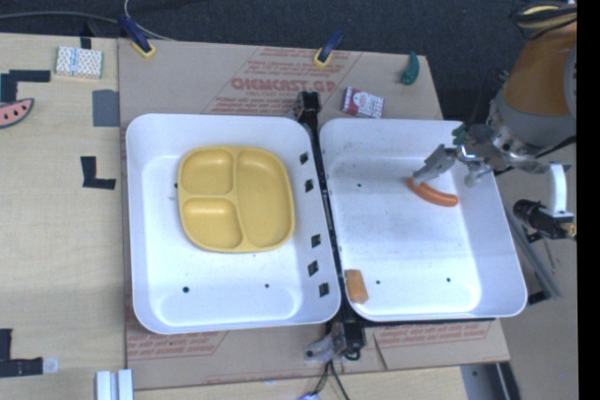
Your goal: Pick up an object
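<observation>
The left bin point(150, 295) carries a yellow divided plate point(236, 199), lying flat in its upper half and well apart from the work. At the lower left corner of the right bin point(487, 295) a small tan block point(355, 286) rests against the wall by the divider. Further right, in the upper part of that bin, an orange sausage-shaped piece point(435, 193) lies flat on the floor, tilted slightly down to the right. The gripper point(439, 167) sits just above and beside its left end, reaching in from the right; one grey finger slants down toward the piece, but whether the jaws stand wide or narrow cannot be told from this angle, and nothing is seen between them. Judgement: the sausage is the likely target and is not yet grasped. Risks: the fingers may land off-centre near the end, so the rounded piece rolls or squirts out on closing; the bin wall close behind also limits the approach.
</observation>
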Motion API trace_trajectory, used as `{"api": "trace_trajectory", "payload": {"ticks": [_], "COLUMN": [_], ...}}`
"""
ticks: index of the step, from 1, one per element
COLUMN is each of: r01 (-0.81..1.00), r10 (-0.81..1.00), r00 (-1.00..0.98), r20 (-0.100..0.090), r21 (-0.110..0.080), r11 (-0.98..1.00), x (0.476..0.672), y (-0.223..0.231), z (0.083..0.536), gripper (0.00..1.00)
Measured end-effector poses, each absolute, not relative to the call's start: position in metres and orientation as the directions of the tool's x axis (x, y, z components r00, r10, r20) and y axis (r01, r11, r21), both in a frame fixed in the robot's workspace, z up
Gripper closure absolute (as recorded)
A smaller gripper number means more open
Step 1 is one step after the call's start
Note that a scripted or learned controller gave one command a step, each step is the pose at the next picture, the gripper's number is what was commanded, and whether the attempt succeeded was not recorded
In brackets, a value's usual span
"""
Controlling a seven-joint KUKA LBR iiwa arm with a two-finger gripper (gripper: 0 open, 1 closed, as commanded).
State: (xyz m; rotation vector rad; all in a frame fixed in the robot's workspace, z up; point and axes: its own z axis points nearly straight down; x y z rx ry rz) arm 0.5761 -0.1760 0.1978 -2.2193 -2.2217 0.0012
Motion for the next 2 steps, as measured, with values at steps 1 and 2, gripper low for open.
{"api": "trace_trajectory", "payload": {"ticks": [1,2], "r01": [1.000,1.000], "r10": [1.000,1.000], "r00": [-0.003,-0.004], "r20": [-0.002,-0.005], "r21": [0.005,0.007], "r11": [0.003,0.004], "x": [0.630,0.630], "y": [-0.177,-0.177], "z": [0.087,0.097], "gripper": [0.00,1.00]}}
